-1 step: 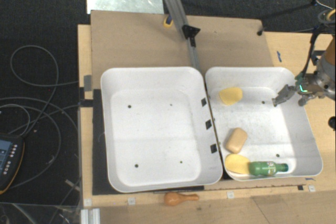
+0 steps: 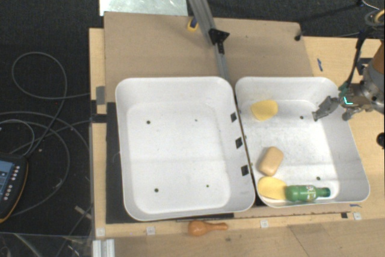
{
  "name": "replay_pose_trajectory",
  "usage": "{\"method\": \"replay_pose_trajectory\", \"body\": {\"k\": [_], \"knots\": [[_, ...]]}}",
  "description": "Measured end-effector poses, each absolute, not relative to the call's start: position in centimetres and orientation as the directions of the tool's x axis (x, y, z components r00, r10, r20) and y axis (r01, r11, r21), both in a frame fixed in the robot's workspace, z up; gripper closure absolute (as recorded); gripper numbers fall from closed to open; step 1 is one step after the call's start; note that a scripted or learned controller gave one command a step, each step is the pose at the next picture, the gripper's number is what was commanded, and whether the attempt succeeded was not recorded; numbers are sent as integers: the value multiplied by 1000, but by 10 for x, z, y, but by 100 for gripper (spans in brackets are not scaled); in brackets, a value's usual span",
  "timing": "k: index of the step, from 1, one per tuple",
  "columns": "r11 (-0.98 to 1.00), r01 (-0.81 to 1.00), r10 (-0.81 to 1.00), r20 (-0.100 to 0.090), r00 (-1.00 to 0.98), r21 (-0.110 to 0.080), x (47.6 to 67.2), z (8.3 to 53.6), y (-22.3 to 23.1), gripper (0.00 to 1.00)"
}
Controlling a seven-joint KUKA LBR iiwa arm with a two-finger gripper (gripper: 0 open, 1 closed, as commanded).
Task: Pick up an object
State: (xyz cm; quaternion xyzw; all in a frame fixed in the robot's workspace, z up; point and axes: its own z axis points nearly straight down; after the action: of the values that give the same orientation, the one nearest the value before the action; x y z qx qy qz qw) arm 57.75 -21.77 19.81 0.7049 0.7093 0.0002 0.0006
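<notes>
The gripper (image 2: 329,108) is hanging over the right bin (image 2: 349,147) near its right rim. Left of the claw a yellow piece (image 2: 264,110) is lying; below-left are sitting a tan block (image 2: 271,161), another yellow piece (image 2: 272,188) and a green bottle (image 2: 307,192).

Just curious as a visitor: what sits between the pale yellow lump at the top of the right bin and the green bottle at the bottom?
In the camera view, a tan block lies between the yellow lump and green bottle.

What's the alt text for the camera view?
The gripper hangs over the right bin's upper right, holding nothing. That bin contains a yellow piece, a tan block, another yellow piece and a green bottle; an orange object lies outside.
</notes>
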Motion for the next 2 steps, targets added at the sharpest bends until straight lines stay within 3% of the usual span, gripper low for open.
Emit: {"method": "replay_pose_trajectory", "body": {"k": [2], "knots": [[2,1000,1000,2,-2,-4,571,90,-209,0]]}}
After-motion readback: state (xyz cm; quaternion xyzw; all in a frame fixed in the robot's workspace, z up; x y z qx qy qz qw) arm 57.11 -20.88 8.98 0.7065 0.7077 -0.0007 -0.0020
